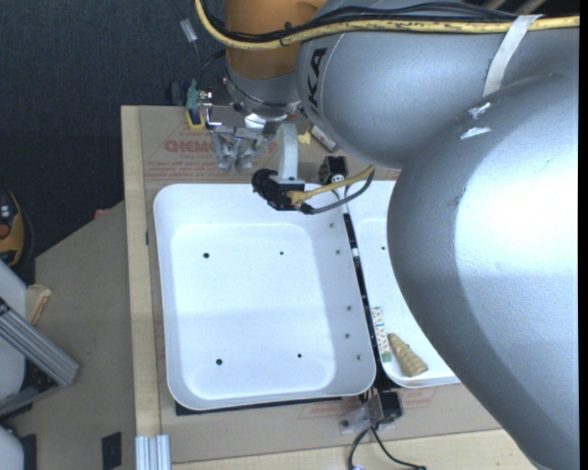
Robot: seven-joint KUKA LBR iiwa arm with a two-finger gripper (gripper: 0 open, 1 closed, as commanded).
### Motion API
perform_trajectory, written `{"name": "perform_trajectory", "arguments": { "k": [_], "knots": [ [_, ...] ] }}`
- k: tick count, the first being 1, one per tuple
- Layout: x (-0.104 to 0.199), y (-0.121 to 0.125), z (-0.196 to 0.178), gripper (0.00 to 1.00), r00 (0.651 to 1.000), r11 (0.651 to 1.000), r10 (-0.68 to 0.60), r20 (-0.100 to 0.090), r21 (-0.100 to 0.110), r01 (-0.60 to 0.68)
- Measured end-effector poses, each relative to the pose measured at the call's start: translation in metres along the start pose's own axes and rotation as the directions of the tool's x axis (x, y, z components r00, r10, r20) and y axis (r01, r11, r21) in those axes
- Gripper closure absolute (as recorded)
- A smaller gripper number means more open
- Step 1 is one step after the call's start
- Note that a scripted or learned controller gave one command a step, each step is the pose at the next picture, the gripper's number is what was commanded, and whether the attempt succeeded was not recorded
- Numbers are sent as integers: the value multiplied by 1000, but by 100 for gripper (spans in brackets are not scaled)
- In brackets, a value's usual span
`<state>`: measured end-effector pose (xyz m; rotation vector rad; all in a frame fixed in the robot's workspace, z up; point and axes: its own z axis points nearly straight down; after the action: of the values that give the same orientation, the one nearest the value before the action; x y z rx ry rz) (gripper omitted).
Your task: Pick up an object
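My arm: smooth grey casing, rounded and bulky, reaching in from the right and covering most of the right side of the scene.
Wrist band: glossy orange cylinder at the far edge, just above my hand.
My gripper: small bare-metal parts, hanging over the bench past the far rim of the left bin; I cannot tell whether it is released or clenched.
Left bin: shallow white plastic tray with rounded corners, its smooth floor marked with small black dots.
Right bin: same white plastic, touching the left bin along a dark seam, largely hidden under my arm.
Task object: tan, ridged, cone-like piece lying in the near left corner of the right bin, well apart from my gripper.
Cable: black and yellow, looped at the far rims of the bins.
Bench: flat, pale brown board with red print at its far edge.
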<state>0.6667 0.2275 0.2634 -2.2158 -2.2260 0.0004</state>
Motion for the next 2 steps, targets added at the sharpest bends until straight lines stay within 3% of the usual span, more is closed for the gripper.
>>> {"name": "perform_trajectory", "arguments": {
  "k": [1, 2],
  "knots": [
    [-131, -9, -63, 100, 1000, 1000, 17, 4, -9, -17],
    [-49, -39, 23, 100, 1000, 1000, -2, 0, 9, 2]
  ]
}}
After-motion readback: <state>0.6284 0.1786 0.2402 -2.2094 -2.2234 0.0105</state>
